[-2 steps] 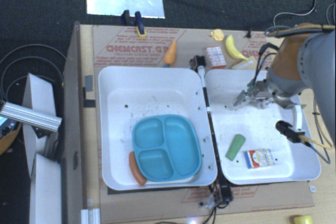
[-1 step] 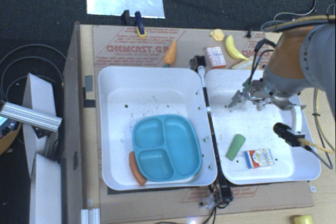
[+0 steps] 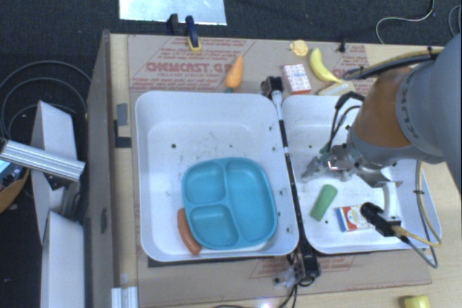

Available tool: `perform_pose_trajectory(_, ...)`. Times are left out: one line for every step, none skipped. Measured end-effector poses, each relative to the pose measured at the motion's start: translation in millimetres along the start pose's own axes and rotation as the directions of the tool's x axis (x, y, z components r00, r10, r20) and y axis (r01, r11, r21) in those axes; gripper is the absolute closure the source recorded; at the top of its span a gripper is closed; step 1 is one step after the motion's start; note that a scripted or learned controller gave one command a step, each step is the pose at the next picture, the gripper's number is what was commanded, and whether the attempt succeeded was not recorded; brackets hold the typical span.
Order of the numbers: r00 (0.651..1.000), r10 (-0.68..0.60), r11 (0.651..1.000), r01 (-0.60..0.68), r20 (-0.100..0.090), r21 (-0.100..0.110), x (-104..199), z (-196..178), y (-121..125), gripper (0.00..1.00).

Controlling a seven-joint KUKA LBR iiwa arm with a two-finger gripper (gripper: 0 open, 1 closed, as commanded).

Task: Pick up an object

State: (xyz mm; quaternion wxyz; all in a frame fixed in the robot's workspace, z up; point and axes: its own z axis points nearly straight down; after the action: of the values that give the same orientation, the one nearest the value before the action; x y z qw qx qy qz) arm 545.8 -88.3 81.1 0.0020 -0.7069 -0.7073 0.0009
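A green cylinder (image 3: 324, 202) lies in the right bin (image 3: 312, 119), near its left wall. Just right of it sits a small white box with red and blue print (image 3: 349, 218). My gripper (image 3: 322, 164) hangs low in the right bin, just above and behind the green cylinder, and nothing shows in its grasp. In the left bin (image 3: 166, 126) a blue divided plate (image 3: 229, 201) rests on the floor. An orange sausage (image 3: 188, 231) lies along the plate's lower left edge.
Behind the bins on the bench lie a carrot (image 3: 233, 73), a small patterned box (image 3: 297, 78) and a banana (image 3: 321, 67). The arm's grey and orange body (image 3: 404, 112) covers the right bin's far right part. A black divider (image 3: 284, 148) runs between the bins.
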Motion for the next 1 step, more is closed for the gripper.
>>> perform_pose_trajectory(1.000,0.001,1.000,-0.001,0.001,-0.001,0.8,-9.1,-46.0,0.00)
